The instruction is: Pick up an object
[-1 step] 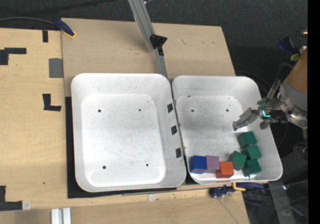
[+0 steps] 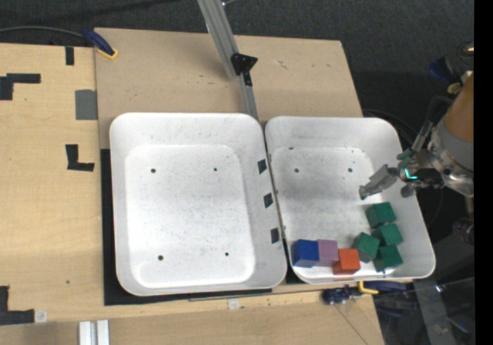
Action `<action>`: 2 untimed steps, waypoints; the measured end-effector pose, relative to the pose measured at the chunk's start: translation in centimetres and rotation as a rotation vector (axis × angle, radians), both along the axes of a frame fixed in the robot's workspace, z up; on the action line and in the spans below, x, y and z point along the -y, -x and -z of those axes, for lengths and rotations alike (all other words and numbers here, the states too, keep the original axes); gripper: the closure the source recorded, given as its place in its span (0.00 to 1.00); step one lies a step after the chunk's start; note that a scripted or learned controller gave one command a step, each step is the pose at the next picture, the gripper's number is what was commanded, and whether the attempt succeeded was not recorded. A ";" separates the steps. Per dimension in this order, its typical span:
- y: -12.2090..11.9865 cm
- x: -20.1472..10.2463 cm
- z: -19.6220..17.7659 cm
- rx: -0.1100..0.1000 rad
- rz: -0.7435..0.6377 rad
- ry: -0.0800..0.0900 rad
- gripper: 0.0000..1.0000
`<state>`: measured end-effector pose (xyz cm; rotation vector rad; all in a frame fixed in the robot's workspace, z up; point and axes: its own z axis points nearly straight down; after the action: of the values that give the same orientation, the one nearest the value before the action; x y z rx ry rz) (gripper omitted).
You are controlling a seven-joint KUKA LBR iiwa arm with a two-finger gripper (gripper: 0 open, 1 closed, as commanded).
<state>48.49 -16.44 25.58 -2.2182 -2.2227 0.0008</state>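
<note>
The right bin (image 2: pixel 323 159) holds several small blocks along its near right corner. A blue block (image 2: pixel 306 252), a purple block (image 2: pixel 327 250) and an orange block (image 2: pixel 347 260) lie in a row at the front wall. Several green blocks (image 2: pixel 383 236) are piled beside them on the right. My gripper (image 2: pixel 390 185) hangs over the right side of this bin, just above and behind the topmost green block (image 2: pixel 380 214). Its fingers are spread open with nothing between them.
The left bin (image 2: pixel 189 197) sits beside the right one, sharing a middle rim. A slanted metal rail (image 2: pixel 219 20) runs from the top of the view down to the bins' far edge. A wooden bench top (image 2: pixel 46 182) surrounds the bins.
</note>
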 end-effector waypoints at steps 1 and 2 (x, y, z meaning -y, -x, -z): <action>0.1 -0.4 4.4 -0.004 0.001 -0.001 0.00; 0.3 -1.1 8.9 -0.005 0.001 -0.001 0.00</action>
<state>48.23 -15.32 16.64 -2.2167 -2.2179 0.0057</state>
